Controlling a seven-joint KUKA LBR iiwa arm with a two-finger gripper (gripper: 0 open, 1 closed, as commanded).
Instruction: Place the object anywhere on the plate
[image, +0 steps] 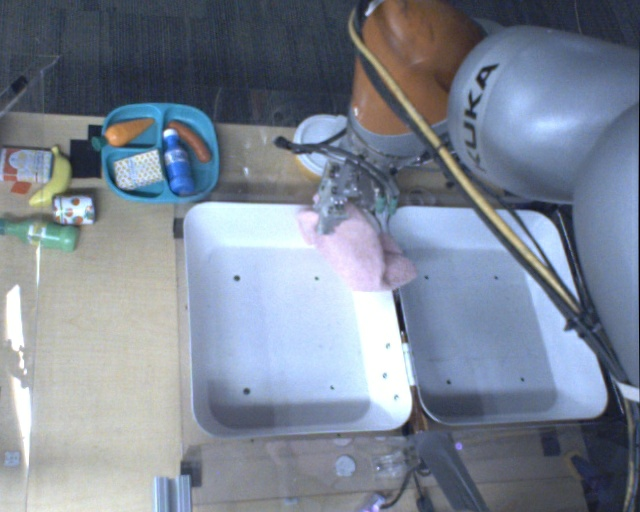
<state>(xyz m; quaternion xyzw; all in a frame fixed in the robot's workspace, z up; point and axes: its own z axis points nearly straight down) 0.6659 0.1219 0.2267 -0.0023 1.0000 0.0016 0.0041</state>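
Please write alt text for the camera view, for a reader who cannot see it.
A grey robot arm's gripper hangs at the far edge of two white bins, with a pink cloth draped just beneath it. A blue divided plate of toy food sits on the bench to the left.

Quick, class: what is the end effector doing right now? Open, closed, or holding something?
End effector: closed on the top of the pink cloth, which hangs from it over the edge between the two white bins.

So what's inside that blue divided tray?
The blue tray holds a carrot-like orange piece, a blue bottle, an orange sausage shape and a patterned packet; anything beneath them is covered.
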